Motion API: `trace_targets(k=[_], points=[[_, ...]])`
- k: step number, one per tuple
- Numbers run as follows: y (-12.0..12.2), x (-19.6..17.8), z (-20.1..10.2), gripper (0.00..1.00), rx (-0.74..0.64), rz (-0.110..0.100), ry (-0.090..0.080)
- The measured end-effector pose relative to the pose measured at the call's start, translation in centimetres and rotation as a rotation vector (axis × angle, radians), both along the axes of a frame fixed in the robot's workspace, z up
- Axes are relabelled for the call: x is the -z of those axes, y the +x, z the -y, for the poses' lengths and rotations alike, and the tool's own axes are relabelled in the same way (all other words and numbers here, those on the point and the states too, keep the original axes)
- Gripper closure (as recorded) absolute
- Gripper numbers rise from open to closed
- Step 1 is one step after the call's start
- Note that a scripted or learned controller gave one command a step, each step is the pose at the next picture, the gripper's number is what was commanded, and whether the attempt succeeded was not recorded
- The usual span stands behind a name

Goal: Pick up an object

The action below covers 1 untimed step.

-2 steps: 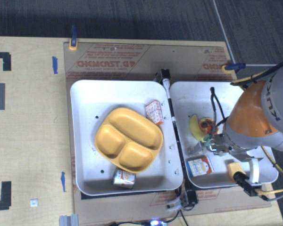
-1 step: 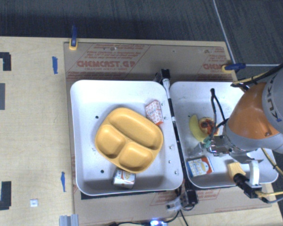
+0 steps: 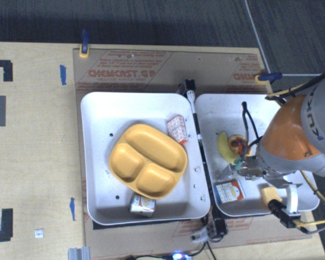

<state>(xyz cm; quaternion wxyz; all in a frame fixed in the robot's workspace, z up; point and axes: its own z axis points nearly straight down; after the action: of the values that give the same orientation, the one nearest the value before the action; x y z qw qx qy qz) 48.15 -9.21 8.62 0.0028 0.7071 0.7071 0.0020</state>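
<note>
The camera view looks down at a slant on a table carrying 2 shallow white bins side by side. The left bin holds a large yellow divided tray at its centre, with a small red and white packet touching the tray's upper right edge and another small packet tucked at its lower edge. The right bin holds a yellow banana standing nearly upright in the frame, a small red object touching its right side, and a white and orange packet near the bin's lower edge. The arm reaches in from the right of the frame. Its end effector hangs over the right bin, just below the banana and above the packet; whether it is open or closed, or grips anything, cannot be told. The banana is likely the nearest target, lying up and slightly left of the end effector.
</note>
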Motion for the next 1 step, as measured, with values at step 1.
trace_targets(k=[1], points=[[0.00, 0.00, -0.01, 0.00, 0.000, 0.000, 0.000]])
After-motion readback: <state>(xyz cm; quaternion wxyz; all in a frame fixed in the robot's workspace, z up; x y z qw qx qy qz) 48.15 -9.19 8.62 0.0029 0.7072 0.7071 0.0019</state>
